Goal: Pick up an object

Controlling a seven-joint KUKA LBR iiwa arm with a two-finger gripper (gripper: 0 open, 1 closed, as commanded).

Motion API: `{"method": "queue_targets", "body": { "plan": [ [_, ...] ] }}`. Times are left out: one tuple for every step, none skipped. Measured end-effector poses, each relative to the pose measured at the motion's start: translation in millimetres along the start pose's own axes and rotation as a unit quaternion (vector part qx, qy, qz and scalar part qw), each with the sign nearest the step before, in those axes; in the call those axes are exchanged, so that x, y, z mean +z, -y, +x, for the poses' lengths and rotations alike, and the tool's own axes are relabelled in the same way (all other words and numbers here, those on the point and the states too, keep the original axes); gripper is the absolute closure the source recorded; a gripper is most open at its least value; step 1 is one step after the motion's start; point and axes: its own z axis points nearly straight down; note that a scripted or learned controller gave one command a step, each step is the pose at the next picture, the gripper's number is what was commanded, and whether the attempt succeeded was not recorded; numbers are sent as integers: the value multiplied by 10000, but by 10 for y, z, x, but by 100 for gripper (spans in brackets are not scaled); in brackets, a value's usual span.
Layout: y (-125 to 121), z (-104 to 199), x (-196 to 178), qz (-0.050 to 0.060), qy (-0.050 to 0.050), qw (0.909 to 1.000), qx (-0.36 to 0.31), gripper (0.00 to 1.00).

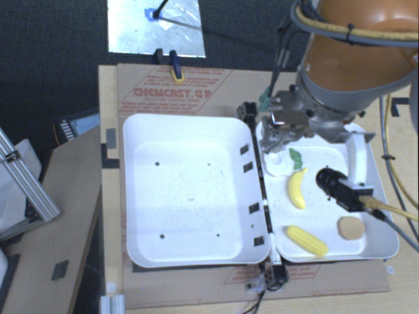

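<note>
The right white bin (380, 241) holds a yellow banana (297, 188) near its middle, a yellow corn cob (308, 239) by the front wall and a tan round disc (351, 227) at the front right. A small green piece (296, 156) lies beside a white lump (278, 166) at the bin's back left. My gripper (279, 138) hangs over that back left corner, just above the white lump and the green piece. The big orange and grey wrist covers the bin's back edge.
The left white bin (190, 188) adjoins the right one along a divider with black clips (254, 208). Both stand on a cardboard sheet (173, 87). A shiny metal plate (156, 18) lies behind, and an aluminium rail (23, 182) is at far left.
</note>
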Motion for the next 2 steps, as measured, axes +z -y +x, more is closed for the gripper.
{"method": "queue_targets", "body": {
  "plan": [
    [0,305,-259,-11,-7,10000,-5,100],
    [15,166,962,63,20,10000,33,100]
  ]
}}
